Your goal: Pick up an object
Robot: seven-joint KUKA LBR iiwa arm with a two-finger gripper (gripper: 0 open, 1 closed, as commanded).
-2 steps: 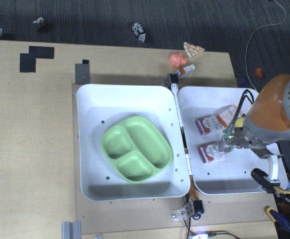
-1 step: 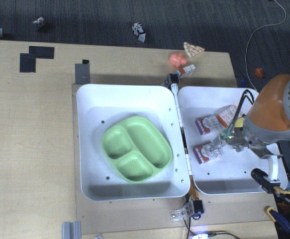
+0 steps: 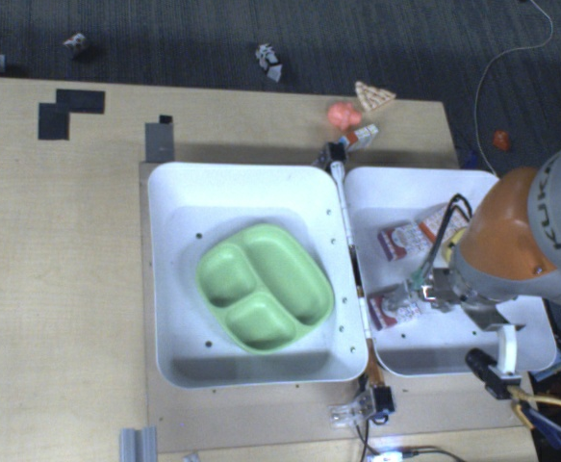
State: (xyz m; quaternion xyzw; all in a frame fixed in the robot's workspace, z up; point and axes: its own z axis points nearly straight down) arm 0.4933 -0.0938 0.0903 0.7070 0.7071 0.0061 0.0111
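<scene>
Just left of end effector (image 3: 432, 295), packet (image 3: 393, 307)

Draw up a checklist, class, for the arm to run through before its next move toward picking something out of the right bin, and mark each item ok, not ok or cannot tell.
1. Objects to pick lie in the right bin: ok, two red-and-white packets, upper packet and lower packet.
2. Arm is over that bin: ok, the orange band hangs above its right part.
3. Hand is near a target: ok, it sits beside the lower packet.
4. A packet is between the fingers: cannot tell, the wrist hides them.
5. Left bin is out of the path: ok, it holds a green divided tray, apart from the arm.
</scene>
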